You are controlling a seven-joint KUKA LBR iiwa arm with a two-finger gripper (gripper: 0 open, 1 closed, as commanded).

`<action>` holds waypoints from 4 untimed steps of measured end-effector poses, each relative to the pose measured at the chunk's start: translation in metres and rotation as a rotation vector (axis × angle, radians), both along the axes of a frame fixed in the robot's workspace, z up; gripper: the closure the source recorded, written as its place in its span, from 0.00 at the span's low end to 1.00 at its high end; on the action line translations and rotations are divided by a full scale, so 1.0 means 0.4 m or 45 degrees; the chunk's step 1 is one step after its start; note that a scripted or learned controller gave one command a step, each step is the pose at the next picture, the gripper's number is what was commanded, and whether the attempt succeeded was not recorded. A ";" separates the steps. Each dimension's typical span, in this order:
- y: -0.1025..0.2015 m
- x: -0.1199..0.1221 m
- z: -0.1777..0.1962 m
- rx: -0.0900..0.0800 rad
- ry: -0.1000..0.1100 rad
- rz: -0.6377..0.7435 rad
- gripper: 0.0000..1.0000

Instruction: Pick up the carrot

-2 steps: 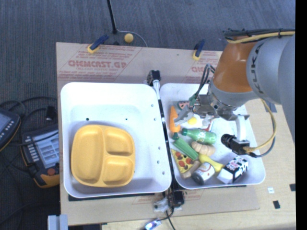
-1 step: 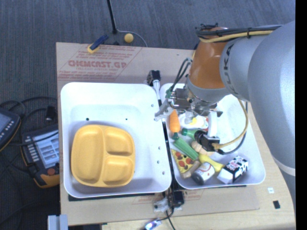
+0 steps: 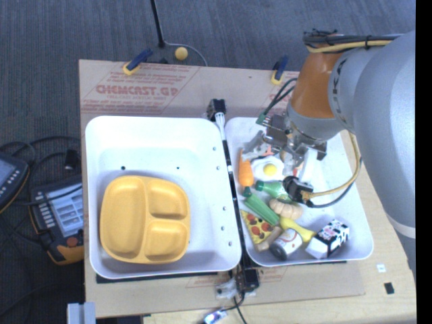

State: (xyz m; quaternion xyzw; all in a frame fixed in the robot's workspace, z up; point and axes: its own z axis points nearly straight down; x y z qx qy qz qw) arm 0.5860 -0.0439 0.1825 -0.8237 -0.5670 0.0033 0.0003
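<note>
Carrot [image 3: 246, 173] lies at the right bin's [image 3: 358, 248] left wall, beside the egg [image 3: 270, 169]. Looks like light, stiff, slick plastic; grip across its middle. Hand [image 3: 283, 155] hovers near; can't tell its opening.

The carrot [image 3: 246, 172] lies against the right bin's left wall [image 3: 233, 181], hemmed by the fried egg [image 3: 269, 169] and green vegetable [image 3: 260, 208].

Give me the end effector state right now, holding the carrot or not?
End effector: over the right bin, above the fried egg; open or closed cannot be told. The carrot lies in the bin beside it, not held.
</note>
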 end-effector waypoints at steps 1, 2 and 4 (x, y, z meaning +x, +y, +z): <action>0.148 -0.081 -0.001 0.004 0.004 -0.206 0.00; 0.071 -0.112 -0.001 0.001 0.004 -0.321 0.00; 0.092 -0.092 -0.001 -0.005 0.003 -0.723 0.00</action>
